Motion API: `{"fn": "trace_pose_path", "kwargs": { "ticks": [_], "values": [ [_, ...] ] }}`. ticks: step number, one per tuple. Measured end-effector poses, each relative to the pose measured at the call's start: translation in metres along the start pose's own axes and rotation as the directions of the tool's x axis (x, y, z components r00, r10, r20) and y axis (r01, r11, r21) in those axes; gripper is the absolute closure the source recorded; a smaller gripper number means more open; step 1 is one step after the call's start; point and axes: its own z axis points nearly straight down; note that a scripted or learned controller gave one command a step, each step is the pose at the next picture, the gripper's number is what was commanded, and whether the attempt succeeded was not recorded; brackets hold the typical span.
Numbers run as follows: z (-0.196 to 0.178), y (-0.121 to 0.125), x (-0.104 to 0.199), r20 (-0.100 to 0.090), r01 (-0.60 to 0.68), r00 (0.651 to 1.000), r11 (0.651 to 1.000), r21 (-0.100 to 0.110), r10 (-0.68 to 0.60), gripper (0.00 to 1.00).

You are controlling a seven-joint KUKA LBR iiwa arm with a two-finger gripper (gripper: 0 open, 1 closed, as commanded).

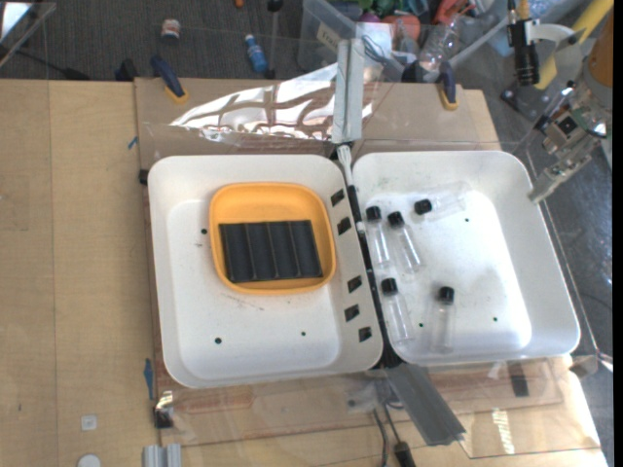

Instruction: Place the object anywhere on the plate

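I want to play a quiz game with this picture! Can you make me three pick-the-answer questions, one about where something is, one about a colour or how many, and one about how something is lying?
1. Where is the plate?
A. In the left bin
B. In the right bin
C. On the floor

2. How many black-capped clear vials lie in the right bin?
A. Two
B. Five
C. Nine

3. What sits on the plate now?
A. A vial
B. A black ridged slab
C. A red ball

Answers: 1 A, the orange plate rests inside the left bin. 2 B, five black caps can be counted on the white floor. 3 B, the black ridged slab lies flat on the plate, and all the vials are in the other bin.
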Motion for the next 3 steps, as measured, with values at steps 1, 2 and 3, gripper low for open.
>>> {"fn": "trace_pose_path", "kwargs": {
  "ticks": [1, 2, 3],
  "values": [
    [-0.119, -0.005, -0.008, -0.004, 0.182, 0.983, 0.983, 0.002, -0.182, 1.00],
    [-0.203, -0.005, -0.007, -0.006, 0.549, 0.836, 0.836, 0.001, -0.549, 1.00],
    [-0.204, -0.002, -0.002, -0.003, 0.796, 0.605, 0.605, -0.001, -0.796, 1.00]
  ]
}}
